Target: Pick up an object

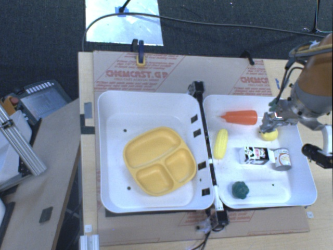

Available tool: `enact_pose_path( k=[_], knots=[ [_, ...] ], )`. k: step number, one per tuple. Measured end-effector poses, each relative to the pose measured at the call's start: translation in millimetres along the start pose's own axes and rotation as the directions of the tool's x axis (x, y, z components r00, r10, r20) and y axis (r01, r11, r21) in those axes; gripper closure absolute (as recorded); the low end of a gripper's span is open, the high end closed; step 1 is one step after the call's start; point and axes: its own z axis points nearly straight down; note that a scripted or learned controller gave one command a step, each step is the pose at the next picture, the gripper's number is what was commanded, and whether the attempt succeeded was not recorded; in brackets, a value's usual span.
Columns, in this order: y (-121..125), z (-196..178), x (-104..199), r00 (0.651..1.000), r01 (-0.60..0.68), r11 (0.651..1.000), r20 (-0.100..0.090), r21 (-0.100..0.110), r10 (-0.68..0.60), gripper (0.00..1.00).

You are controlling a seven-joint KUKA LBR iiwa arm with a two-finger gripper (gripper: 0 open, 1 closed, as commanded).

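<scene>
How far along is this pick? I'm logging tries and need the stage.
Done: the gripper has reached the right bin and sits low over a small yellow object. In hand: closing in on that object, with no lift visible. Left: grasping and raising it. The carrot, corn, carton, can and green piece lie untouched.

A wooden bench (62, 139) carries a brown cardboard sheet (171, 72) printed with red letters, reaching almost to the bench's far edge. Two white bins lie on the sheet, touching side by side: the left bin (112, 113) toward the left edge, the right bin (302, 191) toward the right edge.
</scene>
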Motion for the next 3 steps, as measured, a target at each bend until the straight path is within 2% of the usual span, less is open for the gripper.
enact_pose_path(
  k=[1, 2, 3],
  knots=[
    [-10, -9, 60, 1.000, 0.002, 1.000, -0.001, 0.000, -0.002, 1.00],
    [-23, 1, 111, 1.000, 0.000, 1.000, -0.001, 0.002, 0.000, 1.00],
    [-33, -13, 162, 1.000, 0.002, 1.000, -0.001, -0.001, -0.002, 1.00]
  ],
)
